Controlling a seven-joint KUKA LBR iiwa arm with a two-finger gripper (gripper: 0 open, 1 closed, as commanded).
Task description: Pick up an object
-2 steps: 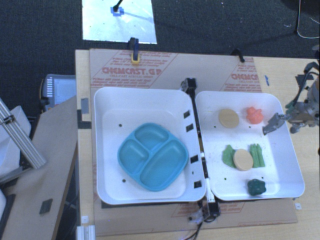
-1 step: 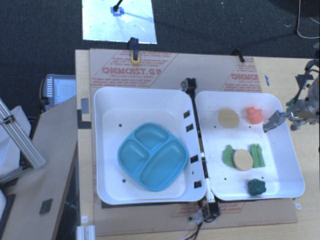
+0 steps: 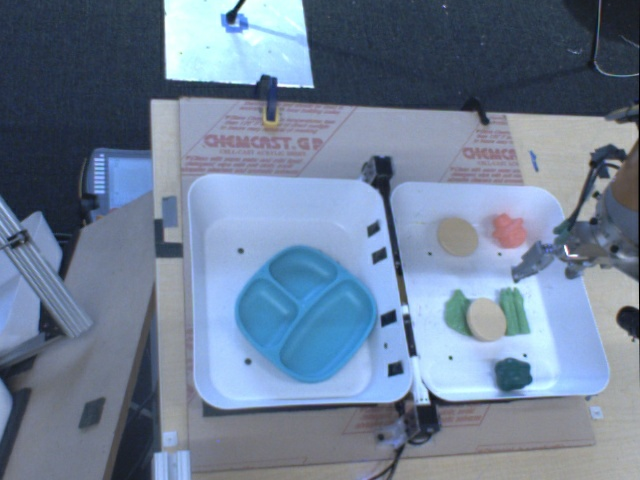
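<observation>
- Gripper [image 3: 532, 263] over right bin [image 3: 580, 368], near its right rim; finger spread impossible to tell, nothing seen held.
- Below it: green beans [image 3: 514, 310], tan disc [image 3: 487, 320].
- Blue plate [image 3: 305, 311] in left bin [image 3: 215, 268].

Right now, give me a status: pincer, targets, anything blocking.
Pincer over right bin's right edge, holding nothing. Targets loose: tan disc, orange toy, green piece. Nothing blocking.
</observation>
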